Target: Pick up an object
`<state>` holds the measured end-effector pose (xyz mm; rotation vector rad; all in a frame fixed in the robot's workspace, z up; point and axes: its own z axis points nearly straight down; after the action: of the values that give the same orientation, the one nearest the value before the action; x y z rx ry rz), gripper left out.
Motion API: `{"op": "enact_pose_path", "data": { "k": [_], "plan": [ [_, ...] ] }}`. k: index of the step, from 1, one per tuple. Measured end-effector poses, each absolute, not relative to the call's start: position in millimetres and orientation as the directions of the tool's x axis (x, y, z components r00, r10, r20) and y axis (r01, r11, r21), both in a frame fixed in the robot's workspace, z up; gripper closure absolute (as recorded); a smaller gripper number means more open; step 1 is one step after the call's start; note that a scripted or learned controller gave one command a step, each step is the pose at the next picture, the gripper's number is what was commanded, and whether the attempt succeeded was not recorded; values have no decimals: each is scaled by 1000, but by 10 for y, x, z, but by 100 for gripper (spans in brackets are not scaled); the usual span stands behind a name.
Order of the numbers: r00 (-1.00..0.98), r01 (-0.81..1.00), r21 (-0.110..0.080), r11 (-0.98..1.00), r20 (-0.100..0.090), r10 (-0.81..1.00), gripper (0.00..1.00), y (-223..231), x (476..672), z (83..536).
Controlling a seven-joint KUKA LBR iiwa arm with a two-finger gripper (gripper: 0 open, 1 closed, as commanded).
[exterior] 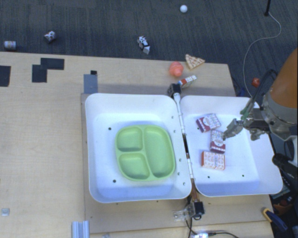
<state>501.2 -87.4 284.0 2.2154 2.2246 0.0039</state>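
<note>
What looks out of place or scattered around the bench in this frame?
Several small items lie outside the bins: an orange ball, a pizza-slice toy and a small bottle-like item at the bench's far edge, plus bits of litter and a white ball on the carpet. The three packets in the right bin sit askew.

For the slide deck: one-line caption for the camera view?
Grey arm's gripper over right white bin with three red-and-white packets; green divided tray in left bin.

The gripper (231, 130) hung low over the right bin (242, 183), just beside the middle one (217, 141) of three small red-and-white packets (all lying apart). In the left bin (100, 139) lay a green divided tray (145, 152) with three compartments.
</note>
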Motion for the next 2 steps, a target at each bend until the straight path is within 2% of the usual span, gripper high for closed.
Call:
{"op": "enact_pose_path", "data": {
  "k": [1,2],
  "plan": [
    [-2,1000,1,2,-1,1000,0,-1388,5706,1935],
    [-3,1000,11,3,-2,1000,0,-1678,5496,980]
  ]
}}
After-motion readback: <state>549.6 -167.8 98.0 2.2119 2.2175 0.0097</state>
